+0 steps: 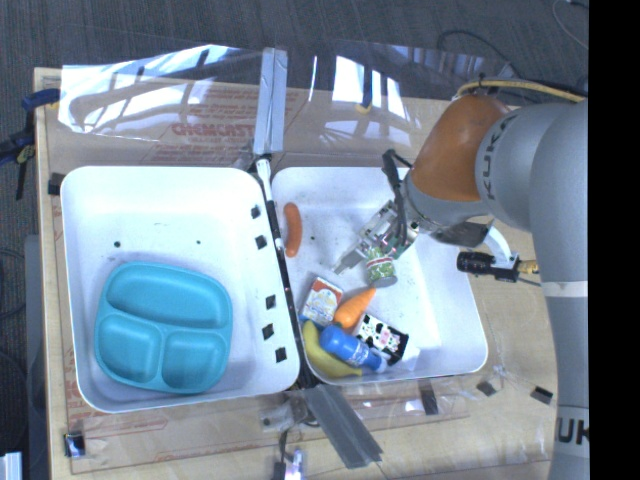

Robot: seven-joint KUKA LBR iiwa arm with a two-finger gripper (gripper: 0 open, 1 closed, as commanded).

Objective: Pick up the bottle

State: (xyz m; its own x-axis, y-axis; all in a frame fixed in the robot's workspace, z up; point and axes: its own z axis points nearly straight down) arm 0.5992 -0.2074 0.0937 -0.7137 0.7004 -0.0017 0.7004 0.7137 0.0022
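Overhead, the gripper [380, 243] is hanging low in the right bin [440, 313], its fingers angling down and toward the divider; a small green-patterned cup-like item [382, 268] is sitting at the fingertips, and the view is too coarse to tell whether the fingers are closing on it or merely touching it, or how wide they are standing. The blue bottle [350, 349] is lying on its side nearer the camera than the tool, toward the bin's front wall, its long axis running roughly left to right with a slight slant. It is resting partly on a banana [322, 356], with a carrot [354, 307] just behind it, a small carton [321, 299] to the carrot's left and a black-and-white patterned box [384, 337] touching its right end. A sausage [292, 228] is lying apart, up by the divider. Crowding is leaving little free room around the bottle; the clearest approach is probably from above, across its short axis. The left bin [90, 208] is holding a blue divided tray [165, 323], well away.
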